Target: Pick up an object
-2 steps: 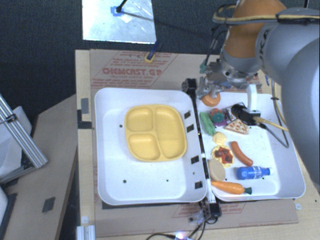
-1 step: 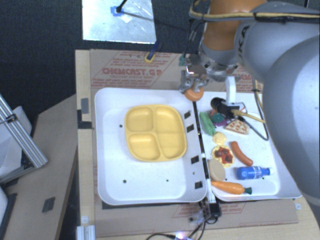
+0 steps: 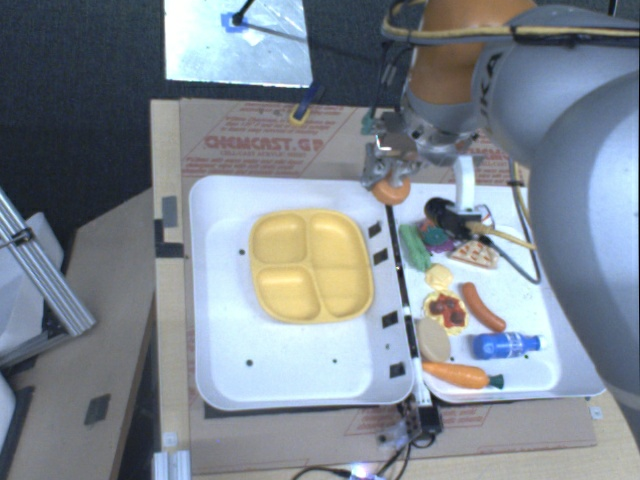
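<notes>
My gripper [image 3: 391, 176] hangs over the back rim where the two bins meet. A small round orange piece [image 3: 392, 191] sits between its fingertips, lifted off the bin floor, and the fingers are closed on it. The right bin [image 3: 540, 368] holds several toy foods: a green cucumber [image 3: 414, 248], a pizza slice [image 3: 474, 255], a red sausage [image 3: 482, 306], a round tart with red topping [image 3: 446, 309], a blue bottle [image 3: 506, 345] and a carrot [image 3: 458, 374].
A yellow divided plate [image 3: 308, 266] lies in the left bin [image 3: 220, 348]. A purple piece [image 3: 436, 236], a small yellow piece [image 3: 440, 276] and a beige disc [image 3: 433, 340] crowd the right bin's left side. The arm's grey bulk covers the right bin's far right.
</notes>
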